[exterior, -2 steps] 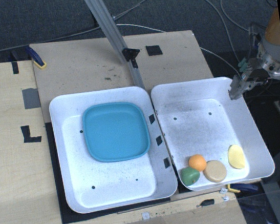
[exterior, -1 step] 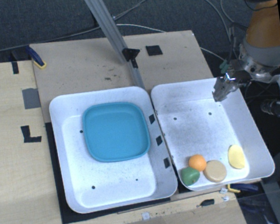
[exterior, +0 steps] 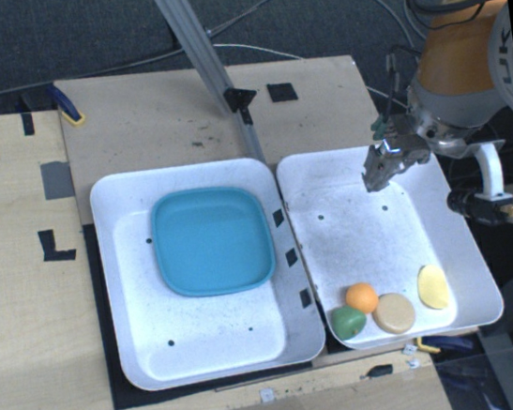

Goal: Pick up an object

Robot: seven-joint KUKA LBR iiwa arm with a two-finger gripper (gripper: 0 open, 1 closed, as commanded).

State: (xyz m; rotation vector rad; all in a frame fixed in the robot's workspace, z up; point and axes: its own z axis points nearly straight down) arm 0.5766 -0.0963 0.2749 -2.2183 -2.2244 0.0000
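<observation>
Along the near edge of the right bin [exterior: 364, 231] lie an orange ball [exterior: 361, 297], a green object [exterior: 348, 322], a tan round object [exterior: 395, 312] and a yellow lemon-shaped object [exterior: 432, 287]. My gripper [exterior: 377, 176] hangs over the far right part of that bin, well away from these objects. I see nothing between its fingers, but their gap is too dark and small to judge.
The left bin [exterior: 132, 264] holds a blue square plate [exterior: 212, 240]. A grey metal pole [exterior: 207, 55] slants down to the gap between the bins. Cables run behind the bench at the top right.
</observation>
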